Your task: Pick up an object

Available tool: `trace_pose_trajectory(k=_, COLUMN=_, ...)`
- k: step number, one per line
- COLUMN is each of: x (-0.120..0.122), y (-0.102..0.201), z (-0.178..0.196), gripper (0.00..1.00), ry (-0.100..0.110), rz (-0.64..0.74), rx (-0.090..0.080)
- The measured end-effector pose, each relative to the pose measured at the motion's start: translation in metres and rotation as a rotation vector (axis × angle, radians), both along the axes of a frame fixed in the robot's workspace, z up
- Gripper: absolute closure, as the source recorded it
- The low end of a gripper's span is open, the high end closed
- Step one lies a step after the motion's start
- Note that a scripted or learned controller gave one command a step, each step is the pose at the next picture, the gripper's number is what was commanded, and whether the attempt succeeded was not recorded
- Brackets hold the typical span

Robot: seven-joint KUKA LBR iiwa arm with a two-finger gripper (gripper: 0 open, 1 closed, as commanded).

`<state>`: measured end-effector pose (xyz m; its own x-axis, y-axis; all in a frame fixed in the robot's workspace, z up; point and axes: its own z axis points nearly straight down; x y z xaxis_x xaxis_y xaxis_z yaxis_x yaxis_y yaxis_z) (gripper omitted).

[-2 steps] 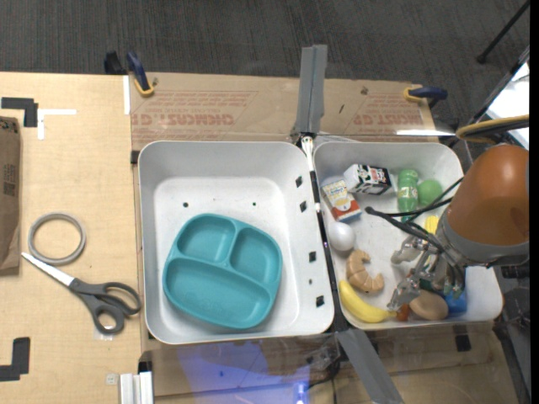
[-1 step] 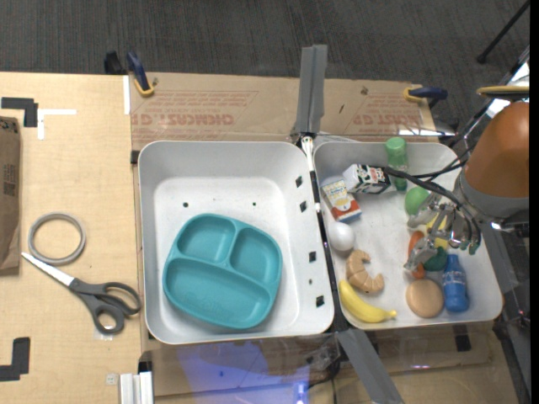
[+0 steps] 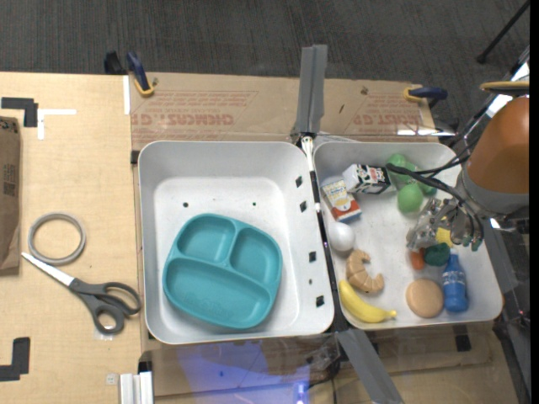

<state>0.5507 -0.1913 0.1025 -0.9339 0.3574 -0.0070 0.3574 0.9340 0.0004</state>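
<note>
The right bin (image 3: 383, 217) holds several toy foods. A green pepper (image 3: 410, 196) and a black-and-white carton (image 3: 368, 177) lie at the back. A small juice box (image 3: 339, 199) and a white egg (image 3: 341, 236) sit near the left wall. A croissant (image 3: 364, 272), a banana (image 3: 364, 304), a tan bun (image 3: 424, 298) and a blue bottle (image 3: 454, 283) lie toward the front. My gripper (image 3: 435, 231) hangs low at the bin's right side, just above a small teal piece (image 3: 436, 255) and an orange piece (image 3: 417, 260). Its metal parts and cables hide what is beneath it.
The left bin (image 3: 168, 183) holds a teal divided plate (image 3: 222, 268). On the wooden bench to the left lie scissors (image 3: 88, 291) and a tape roll (image 3: 56, 236). The arm's orange band (image 3: 505, 146) looms over the right bin's far right corner.
</note>
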Motion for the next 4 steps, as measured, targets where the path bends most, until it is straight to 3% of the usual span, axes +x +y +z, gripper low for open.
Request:
trace_pose_trajectory(k=1, x=0.039, y=0.040, z=-0.010, gripper=1.00, ry=0.002, rz=-0.012, rx=0.002)
trace_pose_trajectory(k=2, x=0.039, y=0.040, z=-0.010, gripper=0.00, ry=0.003, rz=-0.012, rx=0.001)
trace_pose_trajectory(k=3, x=-0.029, y=-0.029, z=-0.010, gripper=0.00, ry=0.004, rz=-0.034, rx=0.003)
trace_pose_trajectory(k=4, x=-0.070, y=-0.027, z=-0.010, gripper=0.00, ry=0.003, rz=-0.105, rx=0.006)
